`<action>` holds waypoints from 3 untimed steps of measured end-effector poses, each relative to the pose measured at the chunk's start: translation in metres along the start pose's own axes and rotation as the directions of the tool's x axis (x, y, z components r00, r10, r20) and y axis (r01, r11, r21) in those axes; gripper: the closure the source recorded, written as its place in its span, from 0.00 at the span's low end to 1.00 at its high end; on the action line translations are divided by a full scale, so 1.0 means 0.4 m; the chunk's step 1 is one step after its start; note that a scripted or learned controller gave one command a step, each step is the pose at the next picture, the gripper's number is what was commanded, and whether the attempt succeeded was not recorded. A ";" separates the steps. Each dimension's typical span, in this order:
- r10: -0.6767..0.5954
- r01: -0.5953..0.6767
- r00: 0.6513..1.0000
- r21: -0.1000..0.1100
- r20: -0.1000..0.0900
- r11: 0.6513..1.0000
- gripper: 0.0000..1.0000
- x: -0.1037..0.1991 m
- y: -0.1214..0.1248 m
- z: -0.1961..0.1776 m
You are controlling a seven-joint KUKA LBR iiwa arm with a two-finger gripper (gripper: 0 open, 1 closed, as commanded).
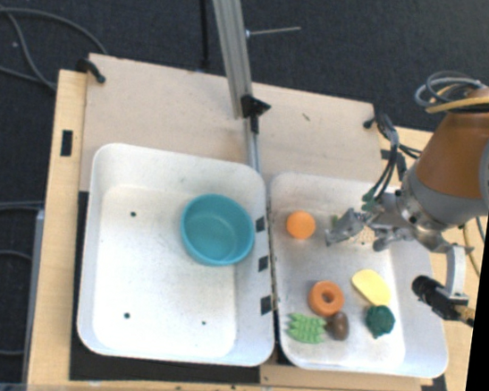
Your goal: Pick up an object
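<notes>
My arm reaches in from the right over the right bin (421, 355), the orange band above the wrist showing near the picture's edge. My gripper (362, 231) hangs over the upper part of that bin, and its fingers (345, 227) stand apart with nothing between them; one grey finger points left toward the orange ball (301, 225), the other sits a little to its right. The ball lies just beside the left fingertip, near the bin's left wall, not touched as far as I can tell.

Lower in the same bin lie the other things I could take. An orange ring (327, 297) rests near the middle, with a small brown lump (337, 325) touching or nearly touching its lower right side. A green ridged piece (305, 328) lies just left of the brown lump, close to the bin's front left corner. A yellow wedge-like object (371, 286) sits right of the ring, and a dark green clump (379, 321) lies just below it.

The left bin (103, 306) holds a teal bowl (217, 230), upright, near its upper right part. Both bins sit side by side on the bench (149, 104), and a slanted metal rail (235, 40) crosses above the gap between them.
</notes>
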State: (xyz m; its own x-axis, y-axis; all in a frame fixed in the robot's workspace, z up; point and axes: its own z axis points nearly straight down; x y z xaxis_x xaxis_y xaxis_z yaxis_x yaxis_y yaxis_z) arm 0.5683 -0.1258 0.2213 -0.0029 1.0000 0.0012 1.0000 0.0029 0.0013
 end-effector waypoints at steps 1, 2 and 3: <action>0.001 -0.001 1.000 -0.001 0.000 1.000 0.00 0.000 0.000 0.000; 0.005 -0.005 1.000 0.004 0.004 1.000 0.00 -0.014 0.017 0.114; 0.005 -0.005 1.000 0.005 0.004 1.000 0.00 -0.041 0.005 0.235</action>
State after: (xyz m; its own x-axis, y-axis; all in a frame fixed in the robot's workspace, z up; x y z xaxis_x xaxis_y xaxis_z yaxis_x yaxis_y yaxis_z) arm 0.5705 -0.1422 0.1273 0.0018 1.0000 -0.0027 1.0000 -0.0018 -0.0040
